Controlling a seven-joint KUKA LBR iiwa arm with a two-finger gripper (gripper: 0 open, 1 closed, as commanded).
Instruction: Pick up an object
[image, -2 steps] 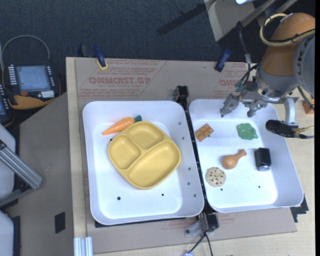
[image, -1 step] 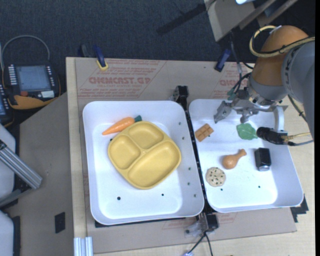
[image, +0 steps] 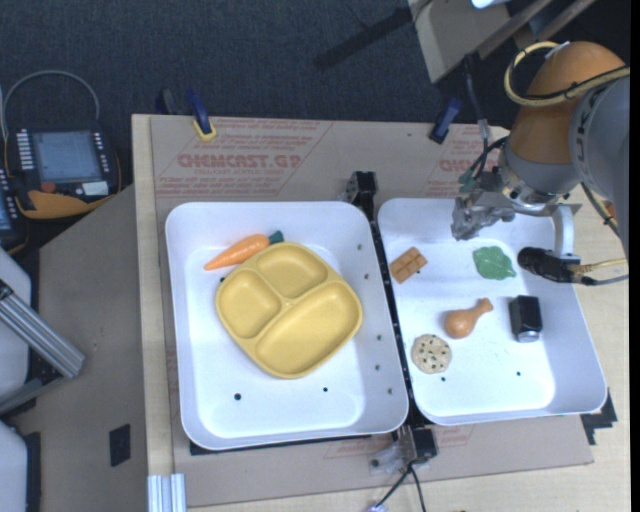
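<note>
Lying just right of the gripper (image: 470, 228), a green leaf (image: 493, 262).

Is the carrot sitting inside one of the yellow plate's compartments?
No, the carrot lies on the left bin's white floor, along the upper-left rim of the yellow plate, outside its compartments.

Red "CHEMCAST GP" print, partly legible, on the brown board (image: 250, 150) under the bins.
</note>
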